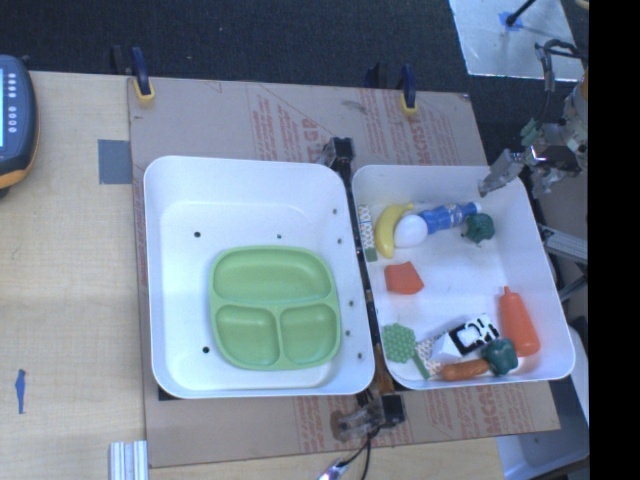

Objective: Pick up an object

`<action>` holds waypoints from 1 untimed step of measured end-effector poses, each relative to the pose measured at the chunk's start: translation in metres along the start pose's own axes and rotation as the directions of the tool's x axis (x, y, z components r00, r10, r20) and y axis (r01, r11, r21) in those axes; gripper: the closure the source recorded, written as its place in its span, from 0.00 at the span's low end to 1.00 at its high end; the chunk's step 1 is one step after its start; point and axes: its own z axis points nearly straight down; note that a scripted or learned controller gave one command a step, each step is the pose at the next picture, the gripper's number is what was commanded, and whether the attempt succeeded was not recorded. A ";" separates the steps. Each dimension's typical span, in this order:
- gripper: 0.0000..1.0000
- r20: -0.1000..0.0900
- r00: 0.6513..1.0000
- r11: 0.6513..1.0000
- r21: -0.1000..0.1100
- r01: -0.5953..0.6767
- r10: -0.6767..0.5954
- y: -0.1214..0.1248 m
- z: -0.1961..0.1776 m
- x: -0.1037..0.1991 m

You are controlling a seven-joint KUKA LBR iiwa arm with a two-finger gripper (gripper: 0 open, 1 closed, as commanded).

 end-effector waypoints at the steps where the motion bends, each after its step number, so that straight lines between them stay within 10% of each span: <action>1: 0.00 0.003 1.000 1.000 -0.016 0.000 0.000 0.031 0.116 -0.008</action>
